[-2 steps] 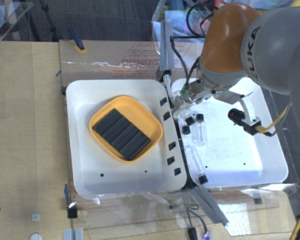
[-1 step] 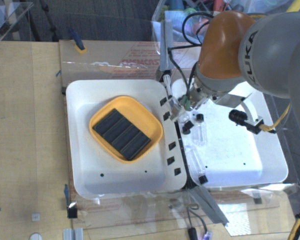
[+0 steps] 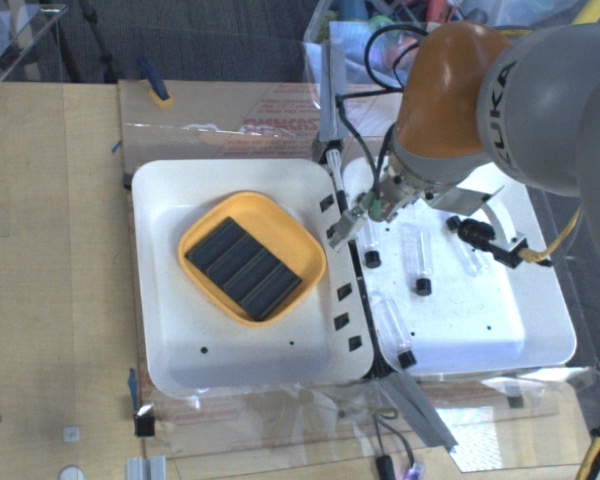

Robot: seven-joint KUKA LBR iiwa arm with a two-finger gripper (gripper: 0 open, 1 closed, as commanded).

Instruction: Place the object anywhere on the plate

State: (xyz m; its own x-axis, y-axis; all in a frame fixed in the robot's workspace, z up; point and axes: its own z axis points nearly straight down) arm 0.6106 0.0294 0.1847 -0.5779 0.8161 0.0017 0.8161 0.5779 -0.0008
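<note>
Two bins (image 3: 160,348): left holds plate (image 3: 205,223) bearing dark object (image 3: 245,263); tool state unclear.

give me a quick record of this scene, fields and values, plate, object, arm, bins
plate: yellow plate, squarish, in the left bin
object: dark ribbed slab lying flat on the plate
arm: grey arm with orange band, reaching from the right over the right bin
tool: near the divide between bins
task state: object rests on plate

We see a dark ribbed object (image 3: 242,264) lying on the yellow plate (image 3: 280,219) in the left bin (image 3: 160,318), the arm (image 3: 500,98) over the right bin (image 3: 540,338).
</note>
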